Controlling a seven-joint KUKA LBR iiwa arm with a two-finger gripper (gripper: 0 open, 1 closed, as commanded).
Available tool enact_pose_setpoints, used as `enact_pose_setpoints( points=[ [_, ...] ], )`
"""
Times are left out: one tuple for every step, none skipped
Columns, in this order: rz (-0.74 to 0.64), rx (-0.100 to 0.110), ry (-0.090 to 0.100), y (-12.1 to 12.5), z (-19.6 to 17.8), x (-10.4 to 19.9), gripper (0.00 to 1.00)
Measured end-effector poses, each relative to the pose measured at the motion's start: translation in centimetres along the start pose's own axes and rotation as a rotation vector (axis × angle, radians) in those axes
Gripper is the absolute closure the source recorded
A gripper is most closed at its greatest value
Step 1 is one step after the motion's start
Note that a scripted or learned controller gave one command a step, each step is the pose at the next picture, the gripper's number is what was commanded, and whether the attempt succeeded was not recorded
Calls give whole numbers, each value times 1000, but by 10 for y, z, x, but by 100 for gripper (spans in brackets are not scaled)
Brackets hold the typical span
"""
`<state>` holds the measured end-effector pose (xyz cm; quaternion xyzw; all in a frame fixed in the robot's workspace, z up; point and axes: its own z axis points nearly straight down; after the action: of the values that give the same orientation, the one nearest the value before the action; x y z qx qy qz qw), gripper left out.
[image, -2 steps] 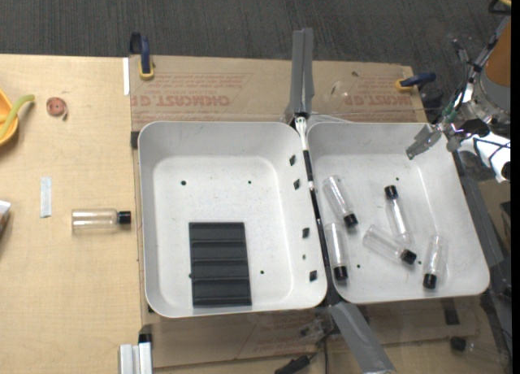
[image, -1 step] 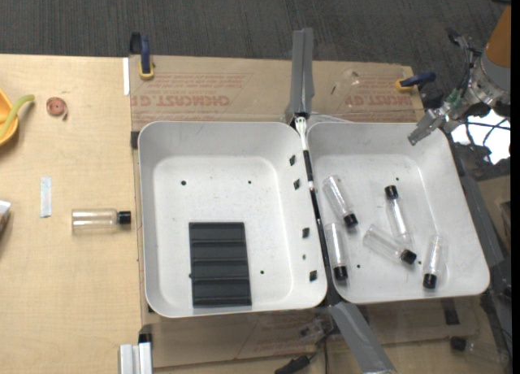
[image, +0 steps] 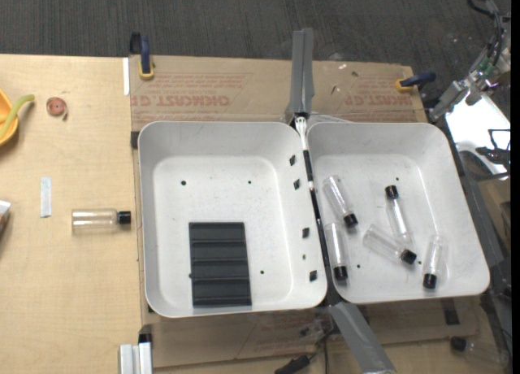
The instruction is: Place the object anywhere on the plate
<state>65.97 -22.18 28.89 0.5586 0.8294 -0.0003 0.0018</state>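
A wooden bench (image: 65, 283) carries cardboard (image: 244, 88) and two white bins. Nearest, a black ribbed plate (image: 219, 264) lies flat at the front of the left bin (image: 162, 145), nothing on it. Right of the plate, in the right bin (image: 455, 169), lie five clear black-capped vials (image: 337, 250), well apart from the plate. Left of the plate, outside the bins, another vial (image: 101, 218) lies on the wood. Beyond the plate, two clamps (image: 144, 57) grip the cardboard's far edge.
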Motion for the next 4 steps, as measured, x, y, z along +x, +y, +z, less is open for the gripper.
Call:
enact_pose_setpoints(
  points=[
    [113,1,1,-20,-118,7,0],
    [205,4,3,-83,-152,32,0],
    [286,4,2,31,-151,109,0],
    [490,4,1,-5,-151,28,0]
  ],
)
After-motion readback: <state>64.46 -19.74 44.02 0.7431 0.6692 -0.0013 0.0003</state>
